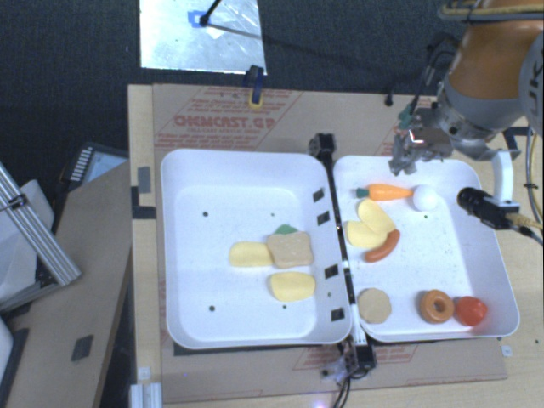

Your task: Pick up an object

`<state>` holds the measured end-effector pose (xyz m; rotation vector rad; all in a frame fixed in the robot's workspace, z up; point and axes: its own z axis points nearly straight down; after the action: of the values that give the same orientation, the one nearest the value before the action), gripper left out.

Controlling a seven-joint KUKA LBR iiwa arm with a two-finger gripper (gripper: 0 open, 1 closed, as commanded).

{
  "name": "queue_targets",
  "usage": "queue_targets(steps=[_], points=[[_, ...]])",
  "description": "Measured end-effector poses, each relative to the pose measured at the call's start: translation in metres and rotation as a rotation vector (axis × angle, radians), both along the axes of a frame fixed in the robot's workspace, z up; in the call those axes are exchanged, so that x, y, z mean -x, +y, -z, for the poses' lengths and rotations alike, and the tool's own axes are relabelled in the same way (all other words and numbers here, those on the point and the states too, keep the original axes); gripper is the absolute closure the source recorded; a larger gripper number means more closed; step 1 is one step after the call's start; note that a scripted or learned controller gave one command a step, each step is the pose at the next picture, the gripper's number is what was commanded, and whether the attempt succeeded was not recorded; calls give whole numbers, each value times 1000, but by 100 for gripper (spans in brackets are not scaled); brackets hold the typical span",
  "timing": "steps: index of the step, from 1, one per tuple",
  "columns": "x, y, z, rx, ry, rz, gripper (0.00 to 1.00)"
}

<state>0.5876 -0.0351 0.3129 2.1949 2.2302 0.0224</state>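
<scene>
Nearest the front edge of the right bin [497, 266] lay a tan cookie [373, 305], a donut [436, 306] and a tomato [471, 311], the last two touching. In the left bin [195, 253] three pieces sat grouped near the divider: a yellow piece [291, 286], a bread slice [291, 249] and a second yellow piece [250, 254], with a green item [287, 229] partly hidden behind the bread.

Mid-bin on the right, a sausage [382, 246] leaned against two overlapping yellow slices [369, 225]. Beyond them a carrot [389, 192] lay crosswise, its thick end touching a white egg [423, 198].

Farthest back, the gripper [408, 158] hung above the right bin's rear rim, just behind the carrot. Nothing was visible in it; whether it was released or clenched could not be determined. That position suggested an approach to the carrot or egg, the closest candidates.
</scene>
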Motion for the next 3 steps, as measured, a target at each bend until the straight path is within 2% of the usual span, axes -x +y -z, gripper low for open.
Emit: queue_targets(steps=[1,2,3], points=[[-33,-83,-19,6,11,20,100],[34,-72,25,0,25,17,100],[85,-12,49,-2,23,8,100]])
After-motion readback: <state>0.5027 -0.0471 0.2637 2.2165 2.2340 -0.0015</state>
